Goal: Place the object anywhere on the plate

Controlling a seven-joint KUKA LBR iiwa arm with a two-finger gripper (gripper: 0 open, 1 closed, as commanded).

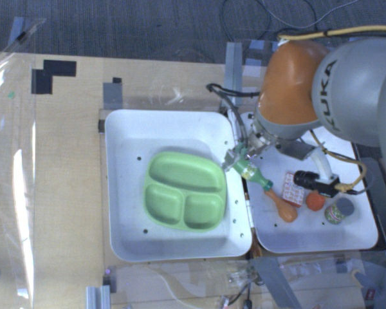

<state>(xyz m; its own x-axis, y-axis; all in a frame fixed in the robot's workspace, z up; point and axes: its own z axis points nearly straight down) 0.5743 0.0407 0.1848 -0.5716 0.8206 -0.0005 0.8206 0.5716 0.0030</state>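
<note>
From the overhead camera I saw the pincer (239,154) over the seam between the two shallow white bins (125,172), a small green plastic bottle (252,172) slanting down from it toward the right bin. I judged the best move was to carry it left over the green three-compartment plate (184,190) before letting go. The grey-and-orange arm (309,89) hid the fingers; I couldn't tell their spread or whether they truly gripped the bottle.
</note>
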